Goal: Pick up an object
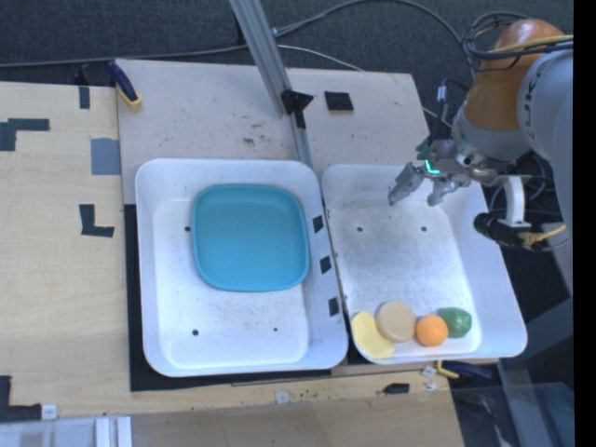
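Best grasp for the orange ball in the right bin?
Probably from straight above, across the middle of the orange ball, fingers closing far-to-near. It is round, so any diameter works, but the tan disc and green piece sit close on either side, leaving those sides tight. The end effector is open.

Arm [531, 82] cut off at right edge; yellow obj [370, 336] partly hidden — beige disc [396, 321] overlaps.

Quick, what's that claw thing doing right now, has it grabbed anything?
Tool: open, holding nothing, above the right bin's far end.
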### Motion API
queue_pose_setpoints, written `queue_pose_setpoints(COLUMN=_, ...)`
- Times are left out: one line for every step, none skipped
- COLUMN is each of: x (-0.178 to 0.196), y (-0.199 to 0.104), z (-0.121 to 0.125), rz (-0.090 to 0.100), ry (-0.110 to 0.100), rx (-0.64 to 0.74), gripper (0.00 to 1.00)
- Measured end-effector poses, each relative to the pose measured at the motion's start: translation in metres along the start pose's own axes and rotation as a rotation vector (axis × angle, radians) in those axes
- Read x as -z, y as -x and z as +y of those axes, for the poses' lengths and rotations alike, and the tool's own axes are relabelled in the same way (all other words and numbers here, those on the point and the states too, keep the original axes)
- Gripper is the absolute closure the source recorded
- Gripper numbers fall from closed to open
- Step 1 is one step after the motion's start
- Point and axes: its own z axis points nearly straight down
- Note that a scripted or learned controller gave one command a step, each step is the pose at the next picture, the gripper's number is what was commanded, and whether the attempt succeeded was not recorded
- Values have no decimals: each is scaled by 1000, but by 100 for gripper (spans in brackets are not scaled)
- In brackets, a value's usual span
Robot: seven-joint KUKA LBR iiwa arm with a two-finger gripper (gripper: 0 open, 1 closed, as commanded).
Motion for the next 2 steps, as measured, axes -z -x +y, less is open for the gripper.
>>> queue_pose_setpoints(x=0, y=0, z=0, rz=0, ry=0, rx=0, gripper=0)
queue_pose_setpoints(x=-63, y=4, z=-2, rz=0, ry=-6, rx=-1, gripper=0)
